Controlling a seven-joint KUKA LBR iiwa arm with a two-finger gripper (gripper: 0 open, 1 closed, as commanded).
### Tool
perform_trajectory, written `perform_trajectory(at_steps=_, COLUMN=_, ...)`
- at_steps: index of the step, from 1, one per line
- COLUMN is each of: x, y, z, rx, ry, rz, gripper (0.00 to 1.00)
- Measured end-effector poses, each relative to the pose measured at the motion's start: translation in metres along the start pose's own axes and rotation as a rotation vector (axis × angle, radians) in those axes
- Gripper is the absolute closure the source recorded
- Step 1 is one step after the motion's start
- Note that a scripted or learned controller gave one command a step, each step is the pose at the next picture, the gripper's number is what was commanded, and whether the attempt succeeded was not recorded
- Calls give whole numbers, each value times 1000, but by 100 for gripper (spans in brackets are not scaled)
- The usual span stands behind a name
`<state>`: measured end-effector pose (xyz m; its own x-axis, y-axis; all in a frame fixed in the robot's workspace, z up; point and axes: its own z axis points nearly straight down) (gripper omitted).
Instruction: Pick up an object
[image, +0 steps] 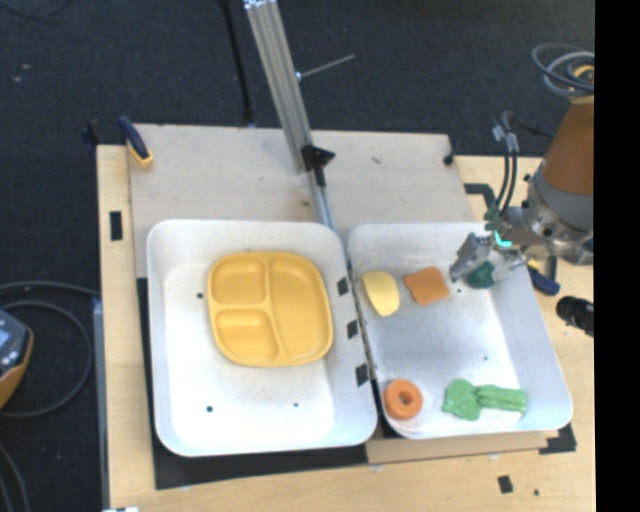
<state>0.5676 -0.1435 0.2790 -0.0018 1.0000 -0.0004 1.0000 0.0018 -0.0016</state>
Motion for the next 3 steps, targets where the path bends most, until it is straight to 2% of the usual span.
perform_trajectory(at_steps=1, x=0, y=1, z=-1, rx=-3, ry=0, rz=0, gripper=0)
perform_trajectory(at_steps=3, x=9, y=8, z=88, rx=1, ry=0, rz=3, gripper=0)
